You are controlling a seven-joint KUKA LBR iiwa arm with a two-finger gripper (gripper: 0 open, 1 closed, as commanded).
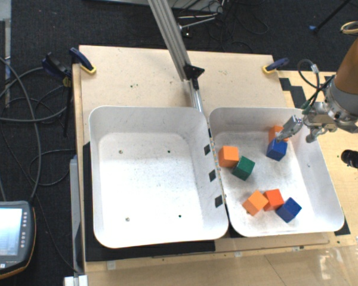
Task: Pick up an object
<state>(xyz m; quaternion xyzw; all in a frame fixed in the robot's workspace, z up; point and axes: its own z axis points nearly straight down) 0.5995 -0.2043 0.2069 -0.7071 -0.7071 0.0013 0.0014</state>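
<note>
In the camera view, the gripper (pixel 299 130) sits at the upper right of the right bin (pixel 322 177), fingers spread apart and pointing toward the frame's left, with nothing caught between them. One fingertip lies just above a blue cube (pixel 277 149), which sits in the upper part of that bin with an orange block (pixel 275 132) touching it from behind, partly hidden. Nearer the bin's middle an orange cube (pixel 229 155) rests against a green cube (pixel 244 168), and toward the lower right a cluster of two orange cubes (pixel 256 202) and a second blue cube (pixel 289 210) lies close together. The left bin (pixel 101 136) fills the frame's centre left. The likely trouble is crowding: the blue cube and the orange block are pressed together, so a finger may land on top of one rather than sliding between, pushing both away or pinching a corner that slips free on the lift.
</note>
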